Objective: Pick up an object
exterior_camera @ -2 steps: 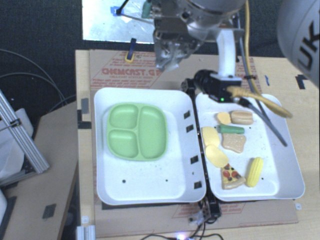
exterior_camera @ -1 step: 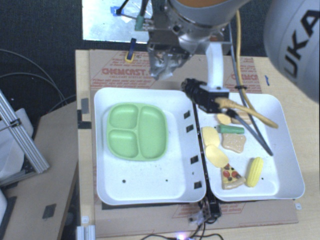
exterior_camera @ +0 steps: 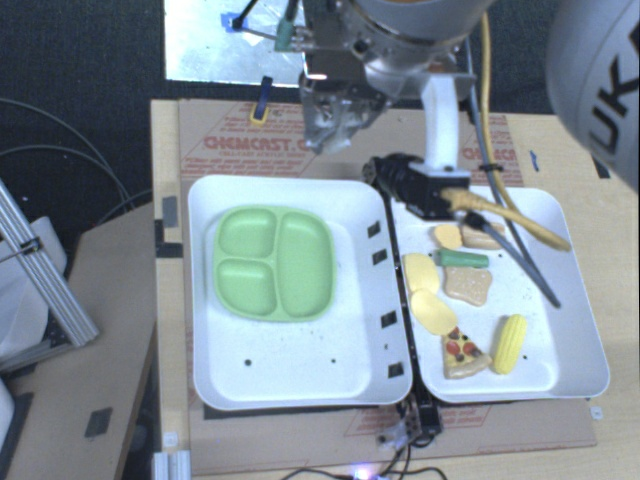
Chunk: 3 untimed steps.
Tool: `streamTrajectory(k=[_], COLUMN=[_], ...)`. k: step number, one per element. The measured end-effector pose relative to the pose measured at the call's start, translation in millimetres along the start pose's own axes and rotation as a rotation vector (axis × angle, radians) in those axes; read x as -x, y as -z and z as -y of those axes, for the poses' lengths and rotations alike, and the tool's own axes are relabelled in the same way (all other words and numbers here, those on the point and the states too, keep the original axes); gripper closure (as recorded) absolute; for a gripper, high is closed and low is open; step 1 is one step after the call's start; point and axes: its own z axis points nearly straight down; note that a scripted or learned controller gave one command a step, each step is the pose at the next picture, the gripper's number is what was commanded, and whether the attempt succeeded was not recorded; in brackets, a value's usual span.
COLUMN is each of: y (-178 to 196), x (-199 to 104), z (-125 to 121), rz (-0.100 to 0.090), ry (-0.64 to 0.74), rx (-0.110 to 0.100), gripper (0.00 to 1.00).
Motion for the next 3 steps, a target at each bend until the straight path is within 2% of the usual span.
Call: streamTrajectory(k=[1, 2, 3], y=[11.0, -1.6, -0.7], x=[-0.5, 37.3, -2.9], z=[-0.3, -29.4, -0.3], rz=[-0.001, 0.002, -0.001], ry=[0.005, -0.01, 0.001], rx=[0.002, -0.002, -0.002], gripper=[1.0, 1.0, 1.0])
